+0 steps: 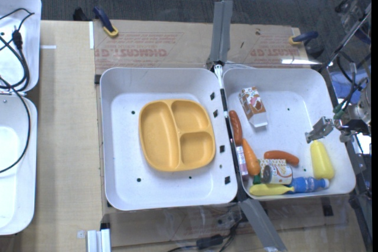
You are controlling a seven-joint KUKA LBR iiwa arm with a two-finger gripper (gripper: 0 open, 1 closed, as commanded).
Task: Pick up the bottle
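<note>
While the hand (pixel 323 128) hung low over the right bin (pixel 307 77), near its right wall and just above the yellow bottle (pixel 322 160), its two fingers stood a little apart with nothing between them; the bottle lay on the bin floor, lengthwise toward the front, close to the right wall. A blue-capped clear bottle (pixel 308 185) lay just in front of it along the front wall, beside a banana (pixel 270 189), a small can (pixel 276 173) and a sausage (pixel 281 156); a carrot (pixel 250 157) and a carton (pixel 253 106) sat further left; the yellow divided plate (pixel 177 133) lay in the left bin (pixel 118 127). To grasp well, the fingers should probably straddle the yellow bottle across its narrow width, centred on its body; the nearby wall left little room on that side, so a careful straight descent seemed wise, lest the smooth rounded plastic roll or slip aside.
</note>
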